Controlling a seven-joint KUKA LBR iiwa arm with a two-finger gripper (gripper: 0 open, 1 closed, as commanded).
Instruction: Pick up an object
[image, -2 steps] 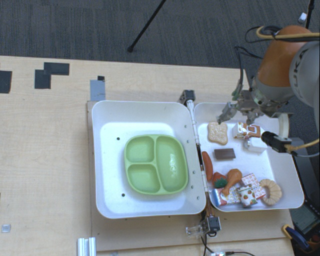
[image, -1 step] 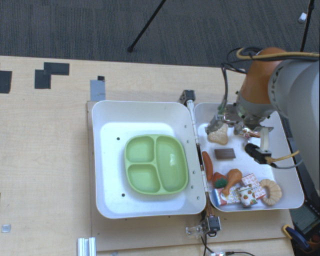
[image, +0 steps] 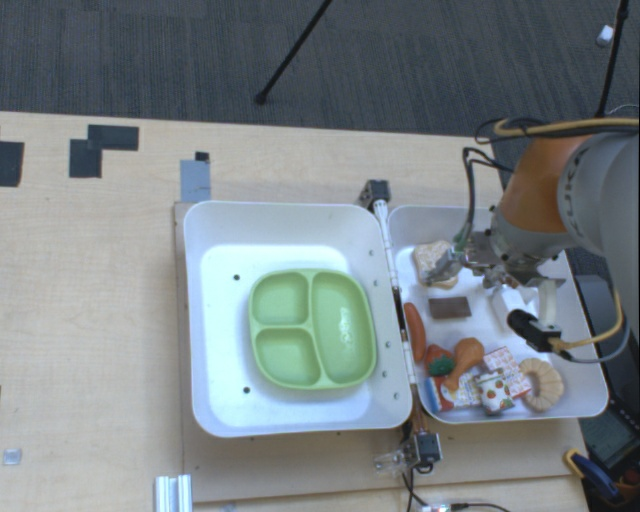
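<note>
The bench (image: 90, 300) carries two shallow white bins side by side; the left bin (image: 222, 300) holds one green divided plate (image: 312, 328) with three compartments, lying flat near the bin's centre; the right bin (image: 480, 327) holds the loose objects. The arm (image: 605, 190) enters from the right, its orange band (image: 535, 185) above the far right part of the right bin; the gripper (image: 463, 263) sits low over the far left part of that bin and points left. A pale lumpy object (image: 433, 259) lies in the far left corner region of the right bin, just beside the gripper on its left; whether the two touch cannot be determined. The state of the claw cannot be determined at this angle, and no object is seen held in it. A brown rectangular block (image: 449, 308) lies flat just nearer than the pale lumpy object; an orange-red sausage shape (image: 414, 325) lies along the left wall of the right bin; a small red piece (image: 437, 353) and an orange piece (image: 467, 356) lie beside each other nearer still. A colourful printed box (image: 495, 387) rests at the near edge, and a tan ring-shaped piece (image: 544, 381) lies just right of it, in the near right corner.
</note>
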